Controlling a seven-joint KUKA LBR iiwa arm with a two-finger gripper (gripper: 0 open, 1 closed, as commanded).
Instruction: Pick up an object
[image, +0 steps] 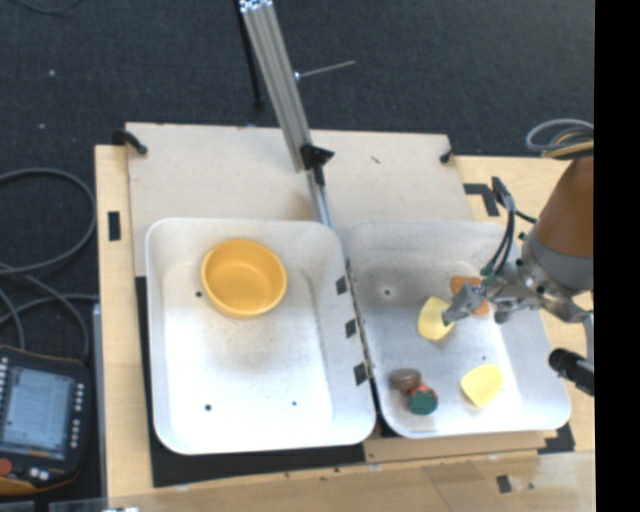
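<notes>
Bins sit side by side on the bench: the left bin (180, 400) holds a yellow bowl (244, 277) near its upper left part, upright with its opening facing up. The right bin (400, 250) holds several small things. A pale yellow piece (433, 319) lies near the middle of that bin, and a second yellow piece (481, 384) lies lower and to the right, well apart from the first. Near the bin's lower left edge a brown lump (404, 379) sits just above a green and red thing (422, 400), the two touching or nearly so. An orange thing (464, 287) lies beside the upper yellow piece, partly hidden by the arm's tool.

The gripper (470, 305) hangs over the right bin, reaching in from the right, its tip just beside the upper pale yellow piece and the orange thing. How its jaws are set cannot be told from this angle, and nothing is clearly seen held between them.
</notes>
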